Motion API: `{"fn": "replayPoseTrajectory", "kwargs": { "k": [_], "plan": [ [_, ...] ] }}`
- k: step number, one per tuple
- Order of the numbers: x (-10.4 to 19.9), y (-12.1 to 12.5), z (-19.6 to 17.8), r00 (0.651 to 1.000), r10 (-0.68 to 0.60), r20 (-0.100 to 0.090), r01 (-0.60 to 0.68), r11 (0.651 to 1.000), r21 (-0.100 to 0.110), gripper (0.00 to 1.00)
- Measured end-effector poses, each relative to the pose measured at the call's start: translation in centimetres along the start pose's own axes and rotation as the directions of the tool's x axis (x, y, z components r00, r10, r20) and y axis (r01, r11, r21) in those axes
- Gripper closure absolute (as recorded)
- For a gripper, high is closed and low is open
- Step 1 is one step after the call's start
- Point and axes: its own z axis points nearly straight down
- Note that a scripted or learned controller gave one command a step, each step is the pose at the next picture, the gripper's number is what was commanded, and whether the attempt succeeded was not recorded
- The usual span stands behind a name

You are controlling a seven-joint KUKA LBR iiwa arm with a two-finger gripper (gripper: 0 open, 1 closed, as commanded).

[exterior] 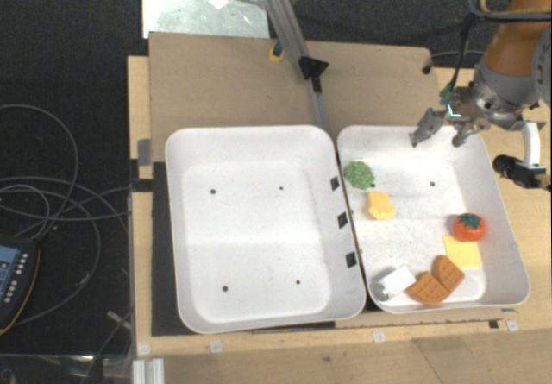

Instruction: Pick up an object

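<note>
The gripper (441,134) hung over the right bin's (488,175) far edge, jaws spread apart and gripping nothing. A broccoli floret (359,173), cheese cube (380,205) and tomato (468,226) lay below.

One fixed camera looks down at a slant from above the bench (216,80) (near edge at bottom), taking in both bins, left (259,227) and right (492,192).

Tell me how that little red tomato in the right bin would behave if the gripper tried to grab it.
The tomato looks round and smooth, so it may roll or slip from a pinch. It seems a small toy, probably light and rigid. It touches the yellow slice, which might shift too. The gripper hovers open near the bin's far edge.
</note>
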Motion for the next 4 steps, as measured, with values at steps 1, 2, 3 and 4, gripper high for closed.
{"fn": "replayPoseTrajectory", "kwargs": {
  "k": [1, 2, 3, 4],
  "plan": [
    [0.0, 0.1, -0.3, 1.0, -0.002, 0.002, 0.002, 1.0, -0.004, 0.0],
    [0.6, -0.7, 4.6, 1.0, 0.001, 0.001, -0.001, 1.0, 0.0, 0.0],
    [0.7, -0.7, 9.8, 1.0, -0.001, 0.001, 0.001, 1.0, 0.0, 0.0],
    [0.7, -0.5, 8.3, 1.0, -0.004, 0.003, 0.004, 1.0, -0.008, 1.0]
  ]
}}
